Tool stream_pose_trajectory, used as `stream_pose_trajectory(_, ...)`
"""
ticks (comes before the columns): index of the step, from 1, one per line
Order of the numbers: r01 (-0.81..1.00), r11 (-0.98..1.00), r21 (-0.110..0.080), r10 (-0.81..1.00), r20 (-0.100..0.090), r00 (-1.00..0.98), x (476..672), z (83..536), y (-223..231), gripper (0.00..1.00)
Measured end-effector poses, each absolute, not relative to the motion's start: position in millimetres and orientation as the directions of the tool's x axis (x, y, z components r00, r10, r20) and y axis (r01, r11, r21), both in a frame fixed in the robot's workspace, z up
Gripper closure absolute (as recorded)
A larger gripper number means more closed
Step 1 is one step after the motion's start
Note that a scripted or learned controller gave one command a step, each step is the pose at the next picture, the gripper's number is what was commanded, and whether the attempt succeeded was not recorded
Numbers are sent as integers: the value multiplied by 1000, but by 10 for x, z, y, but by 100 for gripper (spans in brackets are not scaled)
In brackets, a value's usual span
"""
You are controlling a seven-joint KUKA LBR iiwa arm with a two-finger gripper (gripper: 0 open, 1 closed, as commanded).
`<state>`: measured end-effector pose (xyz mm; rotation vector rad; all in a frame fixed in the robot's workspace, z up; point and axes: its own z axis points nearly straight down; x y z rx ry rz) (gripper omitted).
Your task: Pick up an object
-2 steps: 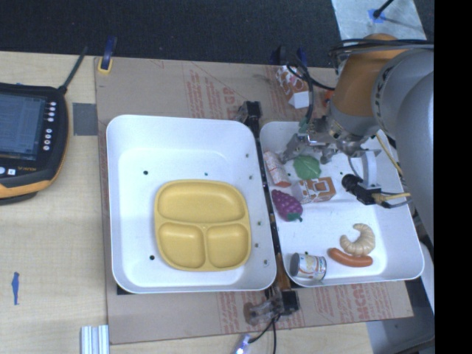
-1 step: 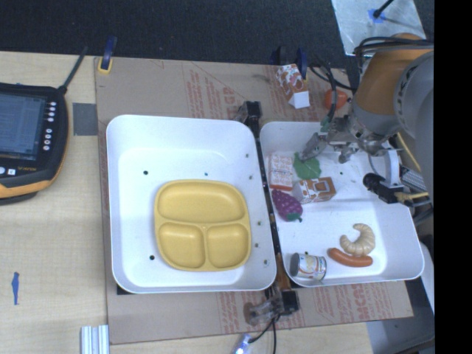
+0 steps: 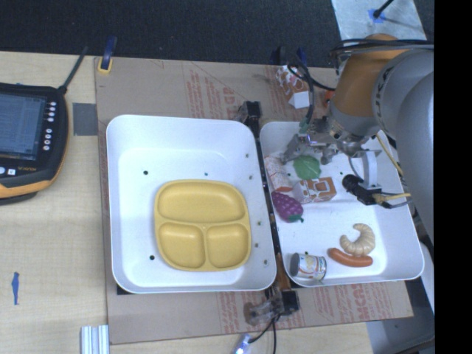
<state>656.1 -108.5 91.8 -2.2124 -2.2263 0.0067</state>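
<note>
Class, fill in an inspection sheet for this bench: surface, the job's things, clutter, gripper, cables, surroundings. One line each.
Surface: cardboard sheet on a wooden bench, bearing a left bin and a right bin.
Job's things: right bin has a green toy, purple grapes, small carton, croissant, sausage, can.
Clutter: yellow divided tray in left bin.
Gripper: gripper above the green toy; fingers unclear.
Cables: wires behind right bin.
Surroundings: handheld control screen at left.
</note>
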Motion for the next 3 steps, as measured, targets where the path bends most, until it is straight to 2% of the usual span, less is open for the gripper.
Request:
stream_pose_trajectory(1,1000,3,-2,1000,-1,-3,6563,923,-1611,0)
stream_pose_trajectory(2,1000,3,0,1000,-1,-3,6567,1841,-2119,0)
stream_pose_trajectory(3,1000,3,10,1000,-3,-3,5914,1092,-1914,0)
